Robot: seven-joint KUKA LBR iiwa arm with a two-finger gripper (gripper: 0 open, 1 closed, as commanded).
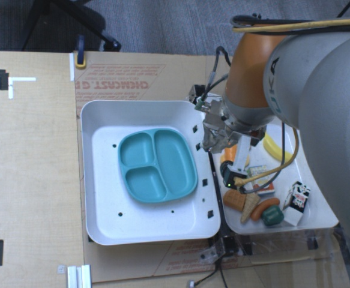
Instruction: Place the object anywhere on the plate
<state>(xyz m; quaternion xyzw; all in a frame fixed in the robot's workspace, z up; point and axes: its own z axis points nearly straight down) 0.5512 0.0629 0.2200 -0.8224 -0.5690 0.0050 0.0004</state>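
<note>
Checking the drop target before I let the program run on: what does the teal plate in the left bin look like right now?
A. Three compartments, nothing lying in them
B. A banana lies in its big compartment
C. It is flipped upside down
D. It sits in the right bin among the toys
A: the teal plate lies face up in the left bin, its three compartments bare, while the banana lies in the right bin.

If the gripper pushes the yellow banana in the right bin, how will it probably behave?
The banana looks like a smooth, glossy toy, so it may slip under the fingers. Its curved shape suggests it would pivot or rock rather than slide straight. It lies near the bin wall, partly hidden under the arm, so a push might wedge it there.
</note>
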